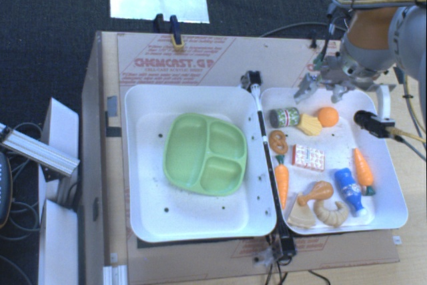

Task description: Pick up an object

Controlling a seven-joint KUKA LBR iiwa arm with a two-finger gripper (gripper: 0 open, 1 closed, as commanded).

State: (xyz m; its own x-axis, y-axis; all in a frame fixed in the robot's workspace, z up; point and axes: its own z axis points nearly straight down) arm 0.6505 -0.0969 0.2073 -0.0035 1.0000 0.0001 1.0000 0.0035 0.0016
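- Stood at the approach step, by the look of it: tool hung over the far rim of the right bin, fingers spread apart, nothing held between them
- Lay just below the tool: orange ball, touching or nearly touching a yellow cheese wedge, with a green-labelled can on its side beside that
- Lay further toward the near rim: pretzel, red-and-white box, two carrots, drumstick, croissant, blue bottle
- Sat in the left bin: green divided plate
- Judged next: lower onto one item, likely the orange ball as nearest, centre the fingers around it, close, lift clear
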